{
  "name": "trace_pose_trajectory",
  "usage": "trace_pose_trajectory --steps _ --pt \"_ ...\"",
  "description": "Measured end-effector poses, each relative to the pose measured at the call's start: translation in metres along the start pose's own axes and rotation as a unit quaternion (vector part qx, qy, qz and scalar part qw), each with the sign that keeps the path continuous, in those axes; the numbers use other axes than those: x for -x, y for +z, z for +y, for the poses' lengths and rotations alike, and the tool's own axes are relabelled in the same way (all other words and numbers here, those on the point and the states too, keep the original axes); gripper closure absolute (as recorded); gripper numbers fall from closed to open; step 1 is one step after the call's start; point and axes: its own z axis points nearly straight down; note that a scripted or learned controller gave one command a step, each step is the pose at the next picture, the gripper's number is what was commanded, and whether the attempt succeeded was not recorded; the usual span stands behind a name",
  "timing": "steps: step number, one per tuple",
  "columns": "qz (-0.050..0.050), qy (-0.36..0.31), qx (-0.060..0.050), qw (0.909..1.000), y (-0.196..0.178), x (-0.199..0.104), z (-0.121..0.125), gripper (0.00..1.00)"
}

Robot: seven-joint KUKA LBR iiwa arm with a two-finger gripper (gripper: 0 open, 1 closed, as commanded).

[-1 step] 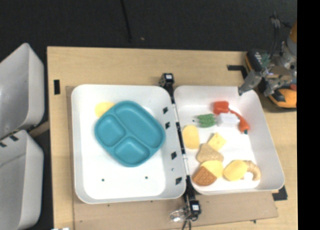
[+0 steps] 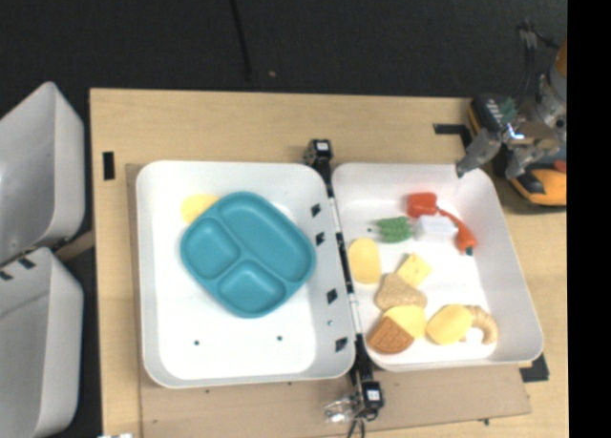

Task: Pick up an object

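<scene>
your claw [image 2: 474, 157] hangs over the worktop [image 2: 401, 121] at the right bin's [image 2: 516, 331] far right corner, just outside the rim; you cannot tell its state from here. right bin holds a red piece [image 2: 422, 204], green piece [image 2: 393, 229], yellow pieces, and a waffle [image 2: 389, 335]. left bin [image 2: 162, 341] holds a teal tray [image 2: 246, 253].

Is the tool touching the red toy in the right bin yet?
Apart. The camera view shows the tool at the right bin's far corner, with bare white floor between it and the red toy.
</scene>
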Motion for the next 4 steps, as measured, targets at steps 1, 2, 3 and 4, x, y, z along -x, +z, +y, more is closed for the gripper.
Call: trace_pose_trajectory --steps 1,2,3,4 --pt "0.000 0.000 -0.002 1.0000 0.056 0.010 -0.005 0.00" --pt "0.000 -0.001 -0.001 1.0000 0.104 0.003 -0.003 0.00" --pt "0.000 0.000 -0.002 1.0000 0.167 0.003 -0.001 0.00" --pt "-0.001 0.000 0.000 1.0000 0.199 0.004 -0.001 0.00"
